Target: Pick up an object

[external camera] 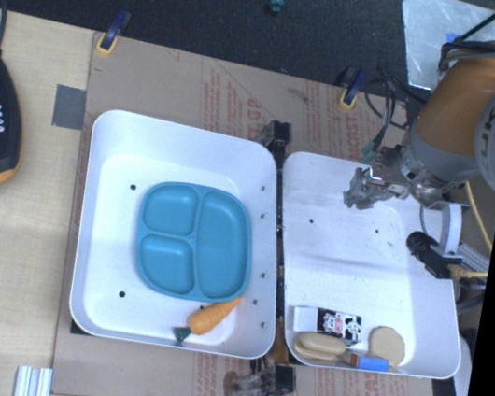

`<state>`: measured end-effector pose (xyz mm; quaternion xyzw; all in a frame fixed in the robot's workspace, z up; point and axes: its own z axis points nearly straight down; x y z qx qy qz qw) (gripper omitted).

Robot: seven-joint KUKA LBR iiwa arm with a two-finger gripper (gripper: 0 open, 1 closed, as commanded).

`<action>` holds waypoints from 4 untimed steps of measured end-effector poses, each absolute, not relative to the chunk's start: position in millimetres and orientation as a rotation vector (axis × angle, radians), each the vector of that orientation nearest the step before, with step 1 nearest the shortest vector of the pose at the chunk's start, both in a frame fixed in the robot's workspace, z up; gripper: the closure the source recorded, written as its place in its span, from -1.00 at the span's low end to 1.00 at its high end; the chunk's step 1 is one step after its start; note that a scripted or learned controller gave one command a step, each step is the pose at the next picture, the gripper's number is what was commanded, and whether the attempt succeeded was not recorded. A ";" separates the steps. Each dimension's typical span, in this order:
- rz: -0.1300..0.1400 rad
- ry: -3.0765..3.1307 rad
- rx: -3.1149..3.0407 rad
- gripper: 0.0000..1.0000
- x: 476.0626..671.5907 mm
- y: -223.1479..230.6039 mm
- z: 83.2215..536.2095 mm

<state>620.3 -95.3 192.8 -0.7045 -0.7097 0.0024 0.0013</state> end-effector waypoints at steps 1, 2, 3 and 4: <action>0.009 -2.230 -2.209 1.00 620.4 -96.2 203.0; 0.010 -2.232 -2.206 1.00 620.5 -97.1 213.3; 0.011 -2.235 -2.204 1.00 620.7 -98.1 223.6; 0.010 -2.239 -2.203 1.00 620.9 -99.1 233.8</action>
